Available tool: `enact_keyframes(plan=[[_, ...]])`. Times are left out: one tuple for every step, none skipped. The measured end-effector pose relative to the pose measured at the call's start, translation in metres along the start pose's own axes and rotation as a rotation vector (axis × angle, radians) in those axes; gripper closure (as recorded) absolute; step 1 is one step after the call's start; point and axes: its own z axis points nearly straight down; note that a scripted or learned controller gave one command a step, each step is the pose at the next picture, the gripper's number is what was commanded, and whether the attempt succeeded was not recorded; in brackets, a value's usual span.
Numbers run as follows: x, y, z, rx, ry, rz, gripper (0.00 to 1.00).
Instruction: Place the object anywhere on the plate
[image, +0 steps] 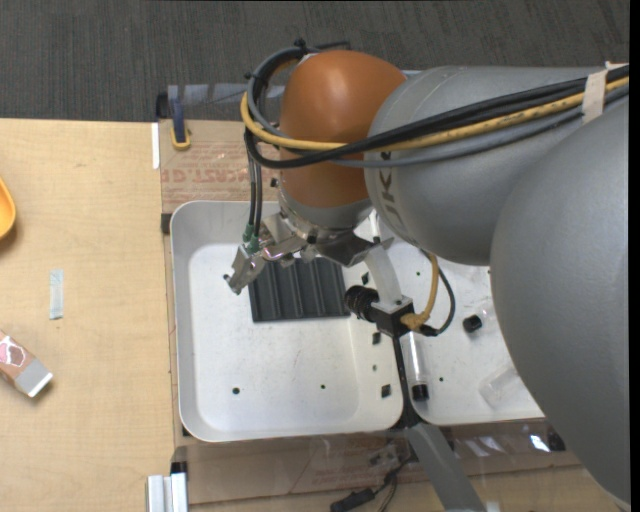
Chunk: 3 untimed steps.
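Where the grey arm (500, 180) reaches in from the right, it covers most of the right bin (455, 400); the orange band (335, 120) sits above the wrist, with yellow and black cables (450, 125) along the arm. Wooden bench (80, 200) on the left. Left bin (200, 400), white and shallow, just right of the wood. Gripper (290, 250) hangs over the upper middle of the left bin, directly above a dark ribbed object (300, 292). Ribbed object lies flat on the left bin's floor, upper centre, its top edge hidden under the gripper. Cannot tell whether the gripper is open or closed, or whether it has hold of the object: the wrist blocks that spot. Orange curved item (4, 215) cut off at the left edge of the bench, well apart from the bins. Pink-and-white packet (22, 366) lower left on the wood. Small pale strip (56, 295) above it. Small dark piece (472, 323) in the right bin.
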Motion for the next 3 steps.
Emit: enact_keyframes(plan=[[-0.032,0.060,-0.035,-0.002,-0.001,0.336,0.00],[-0.033,0.060,-0.043,0.001,-0.004,0.336,1.00],[-0.037,0.084,-0.007,0.000,0.000,0.699,1.00]])
